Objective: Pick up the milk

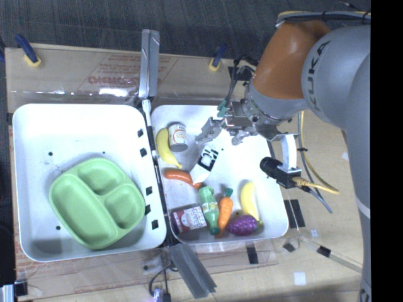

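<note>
The camera view looks down on two white bins set side by side. The left bin point(25, 168) takes up the left half of the frame and holds a green divided plate point(97, 200) in its lower part. The right bin point(274, 216) sits at the centre. The grey arm point(340, 49), with its orange band point(286, 58), comes in from the upper right, and its wrist hangs over the bin's upper right corner. The gripper point(222, 135) is over the upper middle of the right bin. Its two fingers are spread apart with nothing between them, one slanting toward the lower left and the other shorter on the right. The milk point(209, 158), a small black-and-white carton, lies on the bin floor just below the left finger's tip, near the bin's centre. Whether the tip touches it cannot be told. In the bin's upper left, a banana point(162, 146) lies along the left wall with a small can point(178, 136) just beside it. An orange sausage point(178, 175) lies below them. Along the lower edge are a red-labelled packet point(191, 219), a green bottle point(208, 207), a carrot point(225, 209), purple grapes point(242, 225) and a second banana point(249, 199), all packed close together.
</note>
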Controlling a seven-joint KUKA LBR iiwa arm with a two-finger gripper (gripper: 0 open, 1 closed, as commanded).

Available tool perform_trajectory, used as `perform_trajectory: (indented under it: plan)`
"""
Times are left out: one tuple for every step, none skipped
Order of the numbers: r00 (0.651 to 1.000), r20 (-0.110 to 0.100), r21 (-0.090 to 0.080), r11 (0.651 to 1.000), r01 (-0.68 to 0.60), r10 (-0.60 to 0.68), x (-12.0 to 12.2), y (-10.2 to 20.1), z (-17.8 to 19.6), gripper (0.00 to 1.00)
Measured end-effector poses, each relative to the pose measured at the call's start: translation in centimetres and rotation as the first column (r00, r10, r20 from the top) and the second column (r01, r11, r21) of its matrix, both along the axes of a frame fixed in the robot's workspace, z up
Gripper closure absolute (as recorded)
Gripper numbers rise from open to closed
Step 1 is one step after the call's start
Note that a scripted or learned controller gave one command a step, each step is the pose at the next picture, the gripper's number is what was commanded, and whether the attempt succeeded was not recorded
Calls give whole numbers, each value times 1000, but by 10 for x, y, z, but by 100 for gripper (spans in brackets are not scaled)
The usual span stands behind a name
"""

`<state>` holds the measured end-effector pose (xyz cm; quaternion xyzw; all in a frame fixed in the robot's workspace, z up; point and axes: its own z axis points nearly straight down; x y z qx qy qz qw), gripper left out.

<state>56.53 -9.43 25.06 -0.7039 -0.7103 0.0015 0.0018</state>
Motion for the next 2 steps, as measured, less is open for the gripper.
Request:
perform_trajectory:
  plan:
    - [999, 0, 0, 999, 41, -41, 0, -11, -158, 0]
    - [990, 5, -1, 990, -141, 141, 21, -88, -158, 0]
